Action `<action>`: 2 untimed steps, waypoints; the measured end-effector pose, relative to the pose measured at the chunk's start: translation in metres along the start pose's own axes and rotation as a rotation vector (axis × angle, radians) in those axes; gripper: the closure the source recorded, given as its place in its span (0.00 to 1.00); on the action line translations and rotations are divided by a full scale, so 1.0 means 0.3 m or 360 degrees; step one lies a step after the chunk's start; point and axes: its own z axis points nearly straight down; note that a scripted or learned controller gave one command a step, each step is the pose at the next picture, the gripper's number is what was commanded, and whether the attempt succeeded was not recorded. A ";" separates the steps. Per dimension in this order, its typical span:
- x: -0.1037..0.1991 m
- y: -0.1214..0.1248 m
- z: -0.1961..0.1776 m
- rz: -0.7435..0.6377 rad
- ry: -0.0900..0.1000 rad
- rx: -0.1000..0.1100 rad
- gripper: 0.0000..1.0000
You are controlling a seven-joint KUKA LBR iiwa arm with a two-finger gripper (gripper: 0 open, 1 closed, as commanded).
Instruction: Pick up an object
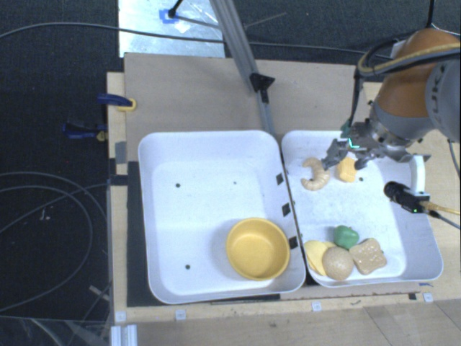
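My gripper (347,156) hangs over the back of the right bin (425,245), and its two dark fingers stand apart, open. A small yellow block (347,171) lies on the bin floor just in front of the fingertips, not clamped between them. A tan croissant (314,174) lies just left of the left finger (333,153). Toward the bin's front sit a green pepper (346,235), a slice of toast (368,255), a round bun (336,263) and a yellow piece (314,250).
A yellow bowl (257,247) stands at the front right of the left bin (173,193). A grey pole (241,42) slants down to the bins' shared back edge. A black-and-white fitting (407,193) hangs off the arm over the right bin's right side.
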 end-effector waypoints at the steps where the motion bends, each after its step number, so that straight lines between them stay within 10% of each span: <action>1: 0.000 0.002 -0.002 0.0000 0.0000 -0.0003 0.00; 2: -0.014 0.024 0.145 0.0005 -0.0002 0.0000 0.00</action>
